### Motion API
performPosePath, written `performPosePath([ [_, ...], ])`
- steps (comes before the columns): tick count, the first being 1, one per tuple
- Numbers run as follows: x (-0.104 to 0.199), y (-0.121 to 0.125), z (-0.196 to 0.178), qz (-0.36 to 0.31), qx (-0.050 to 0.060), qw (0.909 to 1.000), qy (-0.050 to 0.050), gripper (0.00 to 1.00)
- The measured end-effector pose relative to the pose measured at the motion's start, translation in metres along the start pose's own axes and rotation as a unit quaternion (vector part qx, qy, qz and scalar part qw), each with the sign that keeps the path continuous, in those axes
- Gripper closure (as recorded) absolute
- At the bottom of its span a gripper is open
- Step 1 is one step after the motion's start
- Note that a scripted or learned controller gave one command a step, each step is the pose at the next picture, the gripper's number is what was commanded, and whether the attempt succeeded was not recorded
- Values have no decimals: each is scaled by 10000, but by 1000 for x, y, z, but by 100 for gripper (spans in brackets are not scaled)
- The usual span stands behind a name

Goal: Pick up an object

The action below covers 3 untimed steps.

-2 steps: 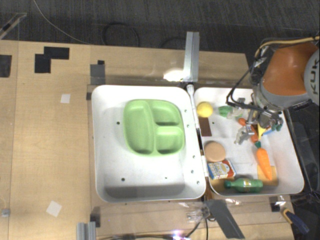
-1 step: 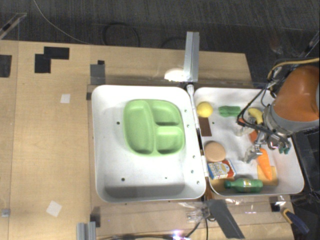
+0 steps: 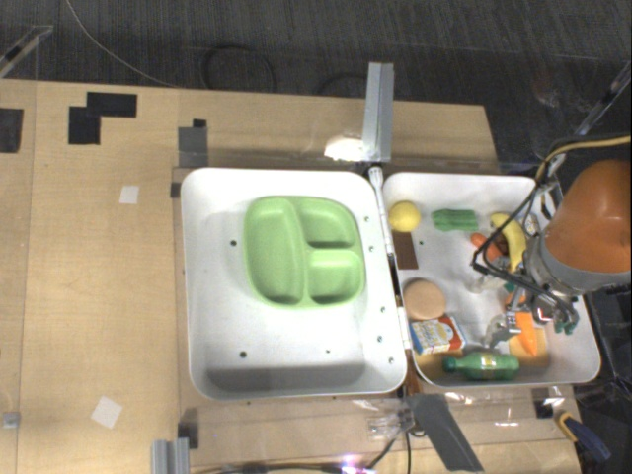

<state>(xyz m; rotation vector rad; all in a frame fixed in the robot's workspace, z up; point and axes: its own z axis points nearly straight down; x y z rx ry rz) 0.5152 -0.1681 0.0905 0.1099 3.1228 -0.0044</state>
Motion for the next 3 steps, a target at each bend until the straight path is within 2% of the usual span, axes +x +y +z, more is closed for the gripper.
performPosePath([
  [1,-6,1,-14,-34,18,10000,-91,100],
  [2,-6,1,-14,-35,16,10000,-87,0],
  [3,15,10,-2,353,16,9994,-59,0],
])
